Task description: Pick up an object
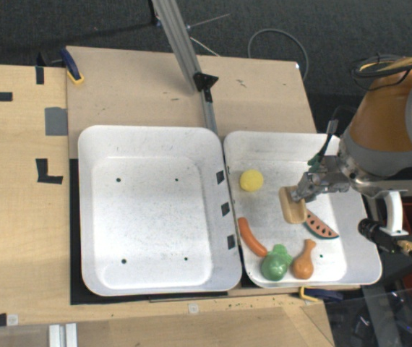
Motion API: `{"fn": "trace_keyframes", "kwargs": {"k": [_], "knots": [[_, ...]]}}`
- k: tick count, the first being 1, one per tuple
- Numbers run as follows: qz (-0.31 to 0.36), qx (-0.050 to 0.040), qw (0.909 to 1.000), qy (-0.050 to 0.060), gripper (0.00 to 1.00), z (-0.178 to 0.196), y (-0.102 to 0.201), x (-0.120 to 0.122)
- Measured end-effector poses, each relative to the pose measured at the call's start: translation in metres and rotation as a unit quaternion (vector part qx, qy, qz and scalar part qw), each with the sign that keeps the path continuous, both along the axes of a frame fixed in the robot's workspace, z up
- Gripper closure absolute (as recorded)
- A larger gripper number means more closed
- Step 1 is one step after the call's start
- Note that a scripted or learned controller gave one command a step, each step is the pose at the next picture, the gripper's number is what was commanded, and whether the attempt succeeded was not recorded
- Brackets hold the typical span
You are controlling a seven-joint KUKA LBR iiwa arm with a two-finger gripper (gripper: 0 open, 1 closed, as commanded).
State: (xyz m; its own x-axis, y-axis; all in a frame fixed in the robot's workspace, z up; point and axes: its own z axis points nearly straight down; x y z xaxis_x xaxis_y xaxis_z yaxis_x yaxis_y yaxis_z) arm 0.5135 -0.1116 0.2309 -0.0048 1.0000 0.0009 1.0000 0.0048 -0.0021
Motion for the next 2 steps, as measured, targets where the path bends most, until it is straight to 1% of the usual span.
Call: {"fn": "trace_keyframes", "kwargs": {"k": [1, 2], "knots": [[0.001, 0.0005, 1.0000, 0.000, 1.00, -0.005, 0.063, -0.003], [0.001, 0.0004, 1.0000, 0.001, 1.00, -0.005, 0.106, -0.008]]}}
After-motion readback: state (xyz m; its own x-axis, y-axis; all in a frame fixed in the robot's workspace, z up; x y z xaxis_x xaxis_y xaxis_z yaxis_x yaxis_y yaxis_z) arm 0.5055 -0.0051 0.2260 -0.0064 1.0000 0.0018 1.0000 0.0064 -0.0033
